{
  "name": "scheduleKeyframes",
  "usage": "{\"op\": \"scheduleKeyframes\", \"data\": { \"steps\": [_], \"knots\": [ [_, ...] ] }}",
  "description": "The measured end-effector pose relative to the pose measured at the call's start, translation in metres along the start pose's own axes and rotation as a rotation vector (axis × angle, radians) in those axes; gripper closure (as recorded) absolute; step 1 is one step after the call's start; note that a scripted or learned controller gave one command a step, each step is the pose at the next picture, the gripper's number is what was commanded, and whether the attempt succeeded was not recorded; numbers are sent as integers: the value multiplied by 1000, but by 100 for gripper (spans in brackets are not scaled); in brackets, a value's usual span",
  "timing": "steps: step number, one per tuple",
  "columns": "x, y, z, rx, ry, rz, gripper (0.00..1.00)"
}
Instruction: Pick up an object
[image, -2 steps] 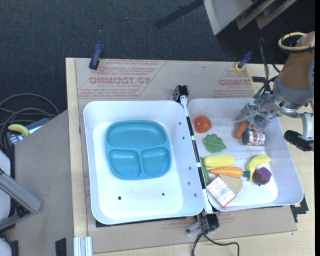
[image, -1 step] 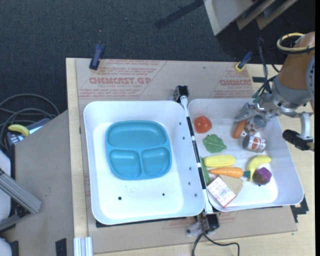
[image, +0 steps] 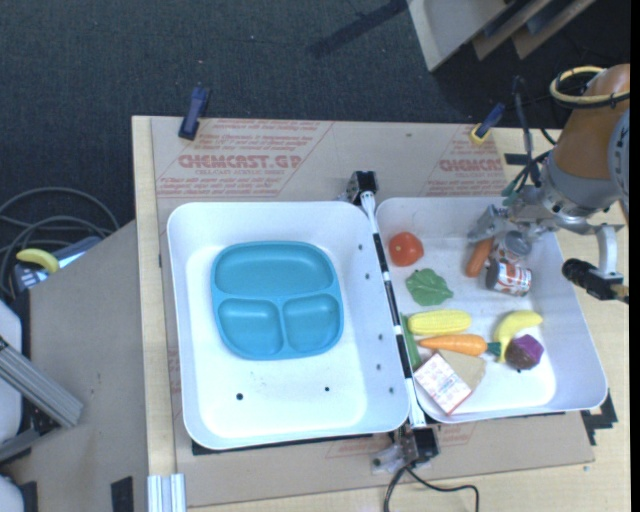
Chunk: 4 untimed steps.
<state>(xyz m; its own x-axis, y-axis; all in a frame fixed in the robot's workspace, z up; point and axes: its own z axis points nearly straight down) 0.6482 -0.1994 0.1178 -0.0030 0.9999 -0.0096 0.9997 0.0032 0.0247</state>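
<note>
The blue three-compartment plastic tray (image: 276, 298) sat alone in the left white bin (image: 190, 330). In the right white bin (image: 575, 385), the gripper (image: 508, 228) hung low beside an orange sausage-shaped toy (image: 478, 257) and small red-and-white can (image: 510, 277); nothing lifted, finger state impossible to tell

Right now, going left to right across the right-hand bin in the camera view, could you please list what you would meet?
Tomato → leaf → sausage → can → end effector
</note>
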Motion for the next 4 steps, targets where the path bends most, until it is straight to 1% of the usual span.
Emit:
{"op": "scheduleKeyframes", "data": {
  "steps": [1,2,3,4],
  "knots": [
    [5,2,2,-4,0,0,0],
    [10,3,4,-8,-7,1,0],
    [11,7,-13,-23,-10,-1,100],
    [11,4,-9,-14,-9,-1,0]
  ]
}}
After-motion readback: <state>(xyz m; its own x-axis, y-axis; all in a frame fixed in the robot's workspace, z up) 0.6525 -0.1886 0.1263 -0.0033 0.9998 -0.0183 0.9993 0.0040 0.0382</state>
